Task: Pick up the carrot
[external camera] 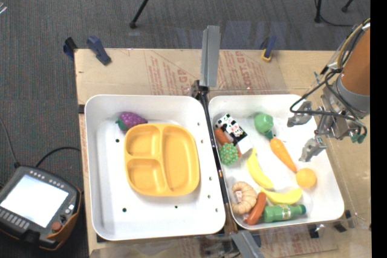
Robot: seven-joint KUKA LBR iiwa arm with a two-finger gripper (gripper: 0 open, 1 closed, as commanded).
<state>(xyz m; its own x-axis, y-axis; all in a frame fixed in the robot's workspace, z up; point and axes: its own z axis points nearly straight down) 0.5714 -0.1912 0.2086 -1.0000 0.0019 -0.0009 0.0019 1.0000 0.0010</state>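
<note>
The carrot (pixel 283 154), orange with a small green top, lies slanted in the middle of the right bin (pixel 331 196). It rests between a green pepper (pixel 263 123) and an orange ball-shaped fruit (pixel 306 178). My gripper (pixel 305 136) hangs over the bin's right side, just right of the carrot and apart from it. Its two fingers stand open with nothing between them.
The right bin also holds two bananas (pixel 260 170), a green bottle (pixel 283 212), a sausage (pixel 258 207), a pale pastry (pixel 243 196), a cow-print carton (pixel 231 128) and a green knobbly fruit (pixel 229 154). A yellow divided plate (pixel 162 158) and purple grapes (pixel 131 120) lie in the left bin (pixel 103 190).
</note>
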